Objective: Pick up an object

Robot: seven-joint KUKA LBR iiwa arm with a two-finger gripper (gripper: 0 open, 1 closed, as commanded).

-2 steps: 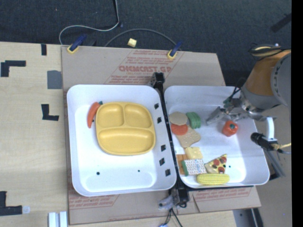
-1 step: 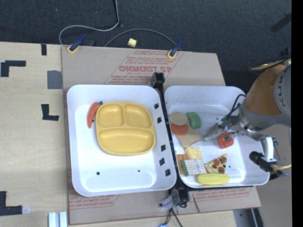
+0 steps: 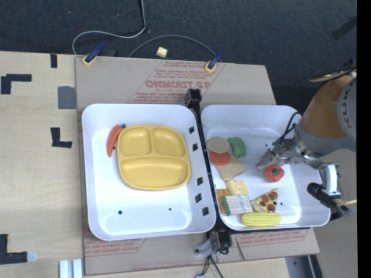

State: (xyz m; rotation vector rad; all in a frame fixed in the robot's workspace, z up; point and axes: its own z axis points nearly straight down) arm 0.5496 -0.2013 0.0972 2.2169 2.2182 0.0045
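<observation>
A small red toy tomato [image 3: 274,172] with a green top lies in the right bin [image 3: 255,116], right of centre. My gripper [image 3: 273,158] reaches in from the right and hangs just over the tomato's upper edge. Its two dark fingers look spread apart, with nothing gripped between them. The arm's grey and orange wrist [image 3: 327,120] stands over the bin's right rim.
The right bin also holds a brown cookie [image 3: 219,145], a green piece [image 3: 236,146], bread [image 3: 232,169], cheese [image 3: 236,187], a cracker [image 3: 237,203], a pizza slice [image 3: 266,200] and corn [image 3: 261,218]. The left bin [image 3: 98,213] has a yellow divided plate [image 3: 153,157] and a carrot [image 3: 113,139].
</observation>
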